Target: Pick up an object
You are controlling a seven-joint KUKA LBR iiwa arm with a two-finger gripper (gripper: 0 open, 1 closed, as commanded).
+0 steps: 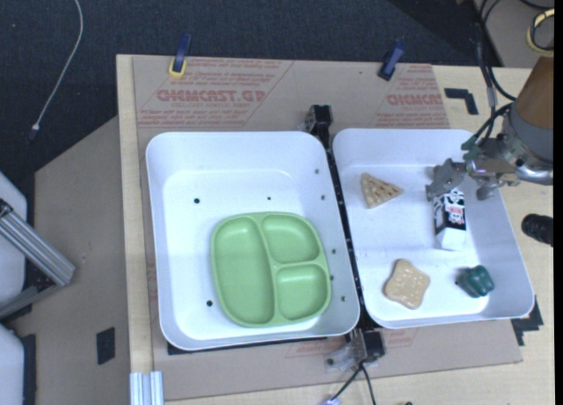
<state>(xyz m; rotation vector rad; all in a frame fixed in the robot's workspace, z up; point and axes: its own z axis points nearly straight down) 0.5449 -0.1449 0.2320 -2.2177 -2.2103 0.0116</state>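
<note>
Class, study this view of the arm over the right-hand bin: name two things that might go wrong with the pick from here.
1. The gripper sits above the small carton, which looks upright; a skewed descent may topple it.
2. The carton stands close to the right bin wall, so the fingers might knock the rim.

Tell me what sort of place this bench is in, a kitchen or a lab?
Most likely a robotics lab or test cell, not a kitchen. The two white bins sit on a clamped board printed with a brand name, cables trail across dark carpet, and the food pieces look like toys, such as the cracker.
</note>
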